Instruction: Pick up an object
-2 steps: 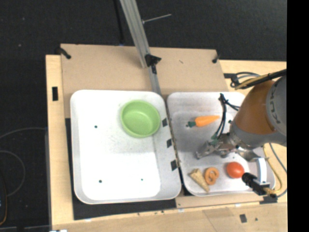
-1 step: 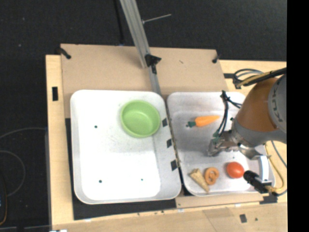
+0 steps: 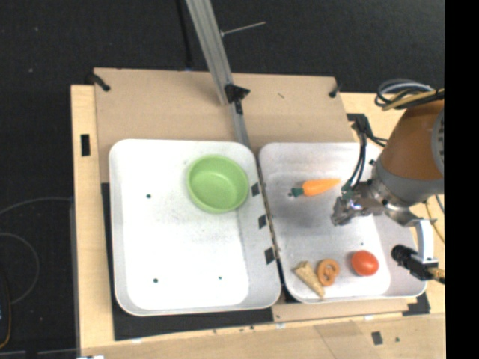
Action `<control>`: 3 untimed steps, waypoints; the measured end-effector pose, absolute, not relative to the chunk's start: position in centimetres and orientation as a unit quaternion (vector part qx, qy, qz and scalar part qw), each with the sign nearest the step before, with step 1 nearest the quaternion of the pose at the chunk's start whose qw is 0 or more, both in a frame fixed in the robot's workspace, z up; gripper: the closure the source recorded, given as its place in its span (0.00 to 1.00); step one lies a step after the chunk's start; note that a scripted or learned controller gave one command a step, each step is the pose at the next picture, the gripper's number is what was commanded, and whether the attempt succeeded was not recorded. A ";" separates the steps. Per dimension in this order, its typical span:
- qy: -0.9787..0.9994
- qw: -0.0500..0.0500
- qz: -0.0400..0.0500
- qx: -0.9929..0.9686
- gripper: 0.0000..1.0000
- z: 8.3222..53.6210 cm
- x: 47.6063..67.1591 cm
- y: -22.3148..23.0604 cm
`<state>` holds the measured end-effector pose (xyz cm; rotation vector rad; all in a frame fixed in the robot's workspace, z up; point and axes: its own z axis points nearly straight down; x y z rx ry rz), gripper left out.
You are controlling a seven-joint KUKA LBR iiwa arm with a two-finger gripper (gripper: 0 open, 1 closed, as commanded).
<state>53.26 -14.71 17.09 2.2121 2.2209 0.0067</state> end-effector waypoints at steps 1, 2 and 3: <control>0.709 0.003 0.002 0.706 1.00 21.9 54.2 -14.5; 0.709 0.002 0.001 0.705 1.00 24.5 54.4 -14.6; 0.709 0.000 0.000 0.705 1.00 23.7 55.6 -10.2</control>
